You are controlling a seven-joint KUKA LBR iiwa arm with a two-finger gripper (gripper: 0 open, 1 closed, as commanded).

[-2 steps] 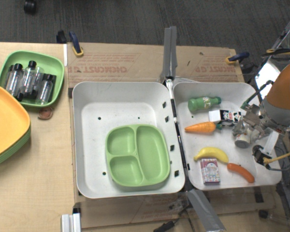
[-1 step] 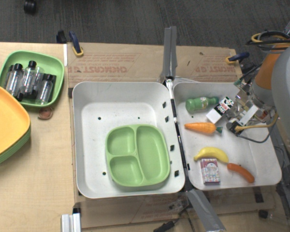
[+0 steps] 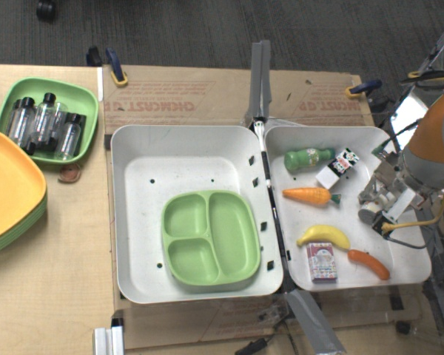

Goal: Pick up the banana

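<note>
the banana [image 3: 324,236] is seen lying in the right bin [image 3: 422,268], between a carrot [image 3: 308,195] and a small pink carton [image 3: 322,262]; the gripper [image 3: 375,211] is poised near the bin's right wall, well apart from it

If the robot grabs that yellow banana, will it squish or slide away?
The curved yellow banana looks like smooth, glossy toy plastic, so it probably stays stiff rather than squishing. Its rounded, shiny skin might slip if pinched off-centre. Lying on its curve on the white bin floor, beside the small pink carton, it could rock or spin when nudged.
</note>
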